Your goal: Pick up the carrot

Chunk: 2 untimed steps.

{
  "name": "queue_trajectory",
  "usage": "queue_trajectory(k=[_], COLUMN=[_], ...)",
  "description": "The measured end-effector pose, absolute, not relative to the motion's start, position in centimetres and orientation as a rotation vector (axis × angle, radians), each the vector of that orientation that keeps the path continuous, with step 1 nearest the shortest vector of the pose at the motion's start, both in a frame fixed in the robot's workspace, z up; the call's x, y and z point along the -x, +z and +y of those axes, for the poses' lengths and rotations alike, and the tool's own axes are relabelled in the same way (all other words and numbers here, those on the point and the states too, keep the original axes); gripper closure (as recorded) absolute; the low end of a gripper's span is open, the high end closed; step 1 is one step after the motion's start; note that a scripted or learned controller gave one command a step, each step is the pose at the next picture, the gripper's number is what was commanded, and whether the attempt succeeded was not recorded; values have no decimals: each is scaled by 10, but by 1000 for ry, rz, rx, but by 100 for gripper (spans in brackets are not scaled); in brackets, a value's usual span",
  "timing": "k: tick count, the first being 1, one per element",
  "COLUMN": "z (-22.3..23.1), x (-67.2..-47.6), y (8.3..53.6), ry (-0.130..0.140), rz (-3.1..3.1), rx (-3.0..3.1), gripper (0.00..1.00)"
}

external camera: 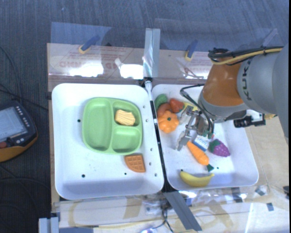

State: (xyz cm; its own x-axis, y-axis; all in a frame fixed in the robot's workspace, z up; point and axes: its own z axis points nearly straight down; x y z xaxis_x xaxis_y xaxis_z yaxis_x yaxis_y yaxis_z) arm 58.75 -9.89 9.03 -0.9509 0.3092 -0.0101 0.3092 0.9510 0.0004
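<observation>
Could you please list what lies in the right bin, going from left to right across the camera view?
Pumpkin → gripper → carrot → purple grapes. The items crowded at the bin's top left and the banana overlap these, so I left them out.

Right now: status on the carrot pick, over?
Gripper low in right bin, jaws open, holding nothing. Carrot lies loose just beside it. Grapes and banana crowd close.
</observation>
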Motion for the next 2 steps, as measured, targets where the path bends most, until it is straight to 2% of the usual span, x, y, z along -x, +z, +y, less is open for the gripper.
queue_trajectory(k=[1, 2], z=[-106, -105], x=[-512, -514], y=[91, 102], ry=[-1, -3], rz=[3093, 3088], rx=[-459, -456], gripper=[0, 100])
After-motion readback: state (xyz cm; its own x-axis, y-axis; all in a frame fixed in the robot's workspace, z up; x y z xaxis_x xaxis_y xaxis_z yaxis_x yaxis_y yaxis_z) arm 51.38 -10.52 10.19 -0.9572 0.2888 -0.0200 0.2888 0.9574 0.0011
